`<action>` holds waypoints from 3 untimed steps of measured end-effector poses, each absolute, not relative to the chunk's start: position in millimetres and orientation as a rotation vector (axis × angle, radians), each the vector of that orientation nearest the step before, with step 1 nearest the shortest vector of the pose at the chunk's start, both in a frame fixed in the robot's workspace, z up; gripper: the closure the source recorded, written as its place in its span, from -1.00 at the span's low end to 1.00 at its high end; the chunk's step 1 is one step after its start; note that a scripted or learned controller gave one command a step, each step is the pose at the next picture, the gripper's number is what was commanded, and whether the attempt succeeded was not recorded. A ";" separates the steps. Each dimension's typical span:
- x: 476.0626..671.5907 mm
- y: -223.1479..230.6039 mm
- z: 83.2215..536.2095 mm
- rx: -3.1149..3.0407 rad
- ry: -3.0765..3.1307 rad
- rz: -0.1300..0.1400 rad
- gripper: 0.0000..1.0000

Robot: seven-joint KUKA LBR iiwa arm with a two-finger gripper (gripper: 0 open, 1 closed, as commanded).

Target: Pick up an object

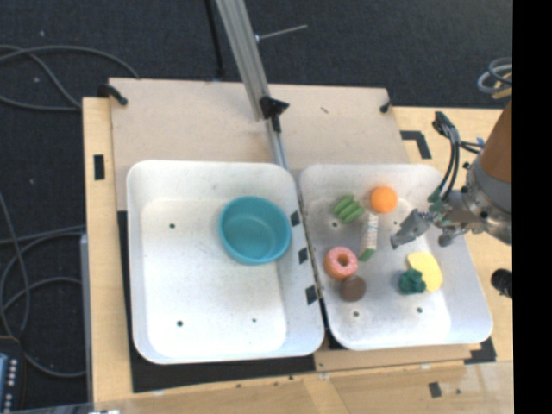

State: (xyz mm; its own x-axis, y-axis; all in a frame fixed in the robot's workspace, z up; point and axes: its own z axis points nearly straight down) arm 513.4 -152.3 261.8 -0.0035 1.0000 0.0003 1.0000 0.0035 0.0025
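Camera view is showing the claw (412, 228) hovering over the right bin (461, 317), fingers spread and gripping nothing, with the yellow block (426, 268) sitting just below it.

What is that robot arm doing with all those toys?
The robot arm's gripper hangs over the right bin, which holds small toys: an orange ball, a green piece, a pink ring, a brown lump and a yellow block. It isn't holding any of them. The left bin has a blue bowl in it.
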 end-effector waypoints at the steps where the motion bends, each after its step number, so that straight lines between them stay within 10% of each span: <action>1: 513.4 -152.5 261.9 2.218 2.223 0.003 -1.00; 3: 513.4 -152.4 156.8 2.224 2.220 -0.006 -1.00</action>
